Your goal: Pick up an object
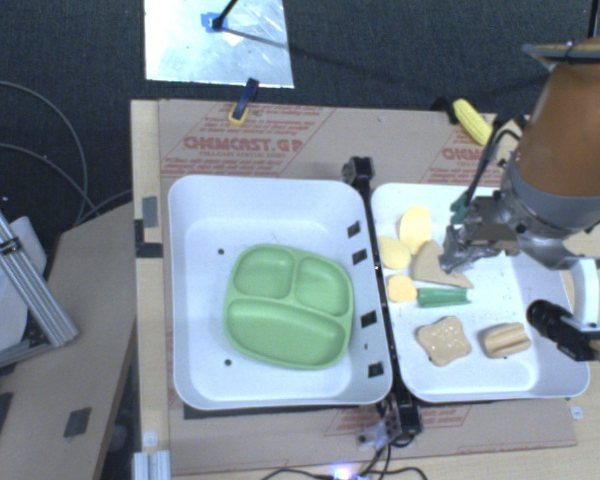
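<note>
Tan and wedge-shaped, the toy food slice [427,265] near the right bin's [555,380] left wall looks light, stiff and slick, so I'd pinch its flat faces, though I cannot tell how my pincer [458,251] stands above it.

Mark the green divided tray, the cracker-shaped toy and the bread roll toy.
green divided tray [290,306], camera view, on the middle ridge between its compartments.
cracker-shaped toy [444,340], camera view, on its flat top face.
bread roll toy [506,339], camera view, on its rounded top.
</note>
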You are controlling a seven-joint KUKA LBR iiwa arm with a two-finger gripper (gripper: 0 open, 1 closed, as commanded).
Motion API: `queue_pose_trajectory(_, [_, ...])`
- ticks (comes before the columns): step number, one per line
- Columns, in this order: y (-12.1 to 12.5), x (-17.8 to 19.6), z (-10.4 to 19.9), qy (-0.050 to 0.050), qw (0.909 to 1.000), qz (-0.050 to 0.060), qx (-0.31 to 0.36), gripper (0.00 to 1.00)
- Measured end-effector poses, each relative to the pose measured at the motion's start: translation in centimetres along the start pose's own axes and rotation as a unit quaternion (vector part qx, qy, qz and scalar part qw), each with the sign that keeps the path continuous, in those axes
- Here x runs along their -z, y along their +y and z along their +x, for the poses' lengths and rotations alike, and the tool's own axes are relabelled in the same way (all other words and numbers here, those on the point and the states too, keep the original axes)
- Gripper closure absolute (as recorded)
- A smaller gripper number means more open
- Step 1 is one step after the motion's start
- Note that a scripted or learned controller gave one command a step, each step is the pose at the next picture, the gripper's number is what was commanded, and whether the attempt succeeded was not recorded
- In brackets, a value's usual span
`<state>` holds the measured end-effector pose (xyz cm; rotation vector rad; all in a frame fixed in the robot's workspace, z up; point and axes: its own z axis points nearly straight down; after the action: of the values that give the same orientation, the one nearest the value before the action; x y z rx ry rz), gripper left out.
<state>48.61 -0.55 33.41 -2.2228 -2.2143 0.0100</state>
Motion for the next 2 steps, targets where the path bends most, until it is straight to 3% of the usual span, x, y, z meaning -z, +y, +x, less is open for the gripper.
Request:
queue_pose_trajectory(1, [0.4, -9.3, -4.1, 0.000, 1.0000, 0.000, 0.000, 1.00])
queue_pose_trajectory(2, [4.9, -15.3, 3.5, 0.002, 1.0000, -0.002, 0.007, 1.00])
